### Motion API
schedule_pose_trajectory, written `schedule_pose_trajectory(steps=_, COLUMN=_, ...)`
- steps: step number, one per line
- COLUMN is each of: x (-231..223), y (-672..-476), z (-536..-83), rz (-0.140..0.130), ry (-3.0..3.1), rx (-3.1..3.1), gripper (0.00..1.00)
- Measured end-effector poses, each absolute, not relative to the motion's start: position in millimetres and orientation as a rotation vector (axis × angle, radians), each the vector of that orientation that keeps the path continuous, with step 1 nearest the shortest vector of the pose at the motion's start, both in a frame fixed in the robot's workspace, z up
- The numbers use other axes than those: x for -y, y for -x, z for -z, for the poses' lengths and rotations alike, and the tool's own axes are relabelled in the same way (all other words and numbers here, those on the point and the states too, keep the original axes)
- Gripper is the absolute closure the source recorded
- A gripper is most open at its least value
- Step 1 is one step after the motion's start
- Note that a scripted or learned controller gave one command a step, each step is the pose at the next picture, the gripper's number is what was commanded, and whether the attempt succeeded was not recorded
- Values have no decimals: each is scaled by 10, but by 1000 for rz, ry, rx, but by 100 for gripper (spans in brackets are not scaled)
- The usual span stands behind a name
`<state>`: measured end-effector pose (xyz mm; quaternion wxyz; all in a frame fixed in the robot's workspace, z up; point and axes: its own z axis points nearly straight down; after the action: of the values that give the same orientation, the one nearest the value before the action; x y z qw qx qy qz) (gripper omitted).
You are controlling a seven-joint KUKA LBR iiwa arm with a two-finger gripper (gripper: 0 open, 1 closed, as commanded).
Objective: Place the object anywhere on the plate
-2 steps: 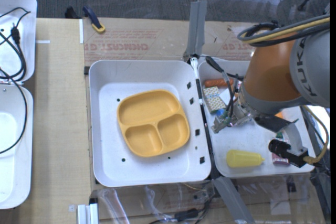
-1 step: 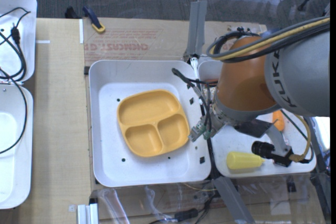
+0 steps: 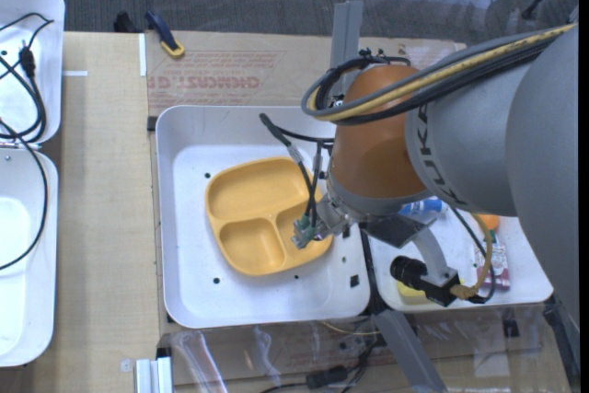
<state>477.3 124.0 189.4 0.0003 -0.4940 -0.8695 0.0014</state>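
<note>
A robotics lab: a grey arm [image 3: 497, 133] over white bins [image 3: 175, 225] on a cable-strewn bench [image 3: 101, 198].

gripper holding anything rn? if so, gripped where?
Cannot be told. The gripper sits over the yellow plate's right edge with something small and greenish at its tip, but the wrist hides the hold.

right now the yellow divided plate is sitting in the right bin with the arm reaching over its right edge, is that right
Not quite: the yellow divided plate sits in the left bin, not the right one. The camera view shows it lying flat there. The rest holds: the arm reaches over the plate's right edge, with the claw low at that edge.
</note>
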Motion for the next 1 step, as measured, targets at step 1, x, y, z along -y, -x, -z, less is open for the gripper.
schedule_pose_trajectory(steps=1, x=-1160, y=-4782, z=-2657, rz=-5, ry=1692, rx=2648, gripper=100)
